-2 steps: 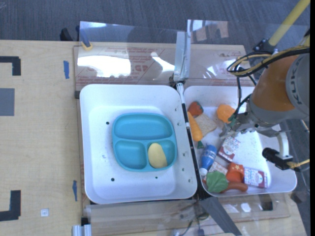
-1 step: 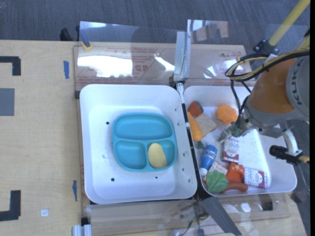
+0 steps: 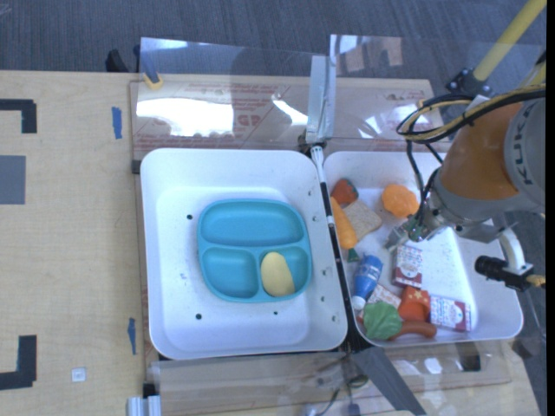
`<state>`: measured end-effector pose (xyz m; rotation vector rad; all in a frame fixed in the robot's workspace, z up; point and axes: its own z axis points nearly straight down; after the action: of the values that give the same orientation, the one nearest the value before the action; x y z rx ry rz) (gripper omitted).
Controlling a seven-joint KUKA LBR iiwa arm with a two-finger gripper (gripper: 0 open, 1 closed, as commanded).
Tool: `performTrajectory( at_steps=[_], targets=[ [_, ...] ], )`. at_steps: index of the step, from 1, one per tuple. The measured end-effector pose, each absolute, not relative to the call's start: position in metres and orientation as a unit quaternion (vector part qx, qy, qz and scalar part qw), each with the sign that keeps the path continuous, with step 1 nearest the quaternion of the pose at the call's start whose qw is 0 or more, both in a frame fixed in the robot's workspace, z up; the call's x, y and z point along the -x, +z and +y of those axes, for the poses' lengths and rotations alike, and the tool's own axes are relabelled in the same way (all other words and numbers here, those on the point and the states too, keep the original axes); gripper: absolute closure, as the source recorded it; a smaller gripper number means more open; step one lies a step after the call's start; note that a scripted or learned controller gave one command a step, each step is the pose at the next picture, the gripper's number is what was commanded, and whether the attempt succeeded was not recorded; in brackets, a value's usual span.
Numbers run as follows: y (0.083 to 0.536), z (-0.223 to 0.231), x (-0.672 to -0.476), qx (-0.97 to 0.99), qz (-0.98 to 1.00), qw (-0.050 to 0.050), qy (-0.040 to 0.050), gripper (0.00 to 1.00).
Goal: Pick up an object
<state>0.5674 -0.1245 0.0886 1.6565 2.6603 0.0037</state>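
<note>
**Gripper low in the right bin, nothing seen lifted yet**

The arm (image 3: 486, 159) reaches in from the right, its orange band above the wrist, and the gripper (image 3: 419, 229) sits low inside the right bin (image 3: 503, 315), close to the bin floor; its tip is small and partly lost against clutter, so I cannot tell whether the jaws are apart or together, nor whether anything lies between them.

The candidates for picking all lie in that bin: an orange ball (image 3: 400, 199) just to the left of the gripper; a tan slab (image 3: 362, 219) beside it, with a reddish-brown piece (image 3: 344, 191) above and an orange carrot-like piece (image 3: 343, 228) along the divider; a red-and-white packet (image 3: 408, 265) directly below the gripper tip, which looks the nearest thing to it; a blue bottle (image 3: 368, 276); a green leafy toy (image 3: 381, 319); and a red-and-white carton (image 3: 447, 312) at the lower right.

The left bin (image 3: 173, 258) holds a blue divided tray (image 3: 251, 232) with a yellow lemon-shaped thing (image 3: 277, 274) in its lower right compartment.

As I judge it, the reach and descent are done; the grasp itself is unconfirmed, and the lift is still to come, since every object appears to rest on the bin floor.
</note>
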Motion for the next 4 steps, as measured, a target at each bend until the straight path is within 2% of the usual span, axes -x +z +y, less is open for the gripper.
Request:
performTrajectory(
  at_steps=[1, 2, 3, 4],
  targets=[
    [0.088, -0.105, -0.631, -0.518, 0.855, 0.005, 0.0015, 0.0],
    [0.087, -0.116, -0.668, -0.501, 0.865, 0.003, 0.0014, 0.0],
    [0.087, -0.152, -0.668, -0.513, 0.859, 0.004, 0.0008, 0.0],
    [0.087, -0.193, -0.624, -0.488, 0.873, 0.003, -0.0004, 0.0]
  ],
)
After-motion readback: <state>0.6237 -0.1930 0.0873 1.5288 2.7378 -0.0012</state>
